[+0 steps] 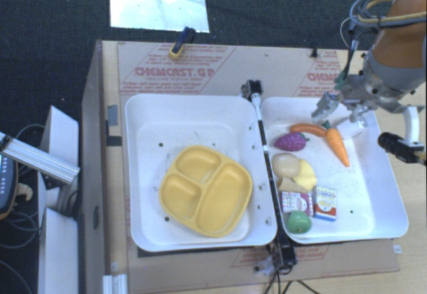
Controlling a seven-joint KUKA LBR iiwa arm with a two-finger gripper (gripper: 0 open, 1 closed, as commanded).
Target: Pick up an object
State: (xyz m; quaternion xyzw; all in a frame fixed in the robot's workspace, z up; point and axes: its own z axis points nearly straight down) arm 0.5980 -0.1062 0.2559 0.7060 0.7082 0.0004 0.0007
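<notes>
Hovering over the right bin's far end, the tool has its fingers spread, nothing between them. Orange carrot lies just below it, beside a purple fruit. Yellow divided plate sits in the left bin.

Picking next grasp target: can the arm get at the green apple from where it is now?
Probably yes. The green apple sits uncovered at the right bin's near edge, open from above. It is crowded, though: two small cartons press against it, so a clean grip may be awkward. The gripper hangs over the bin's far end.
</notes>
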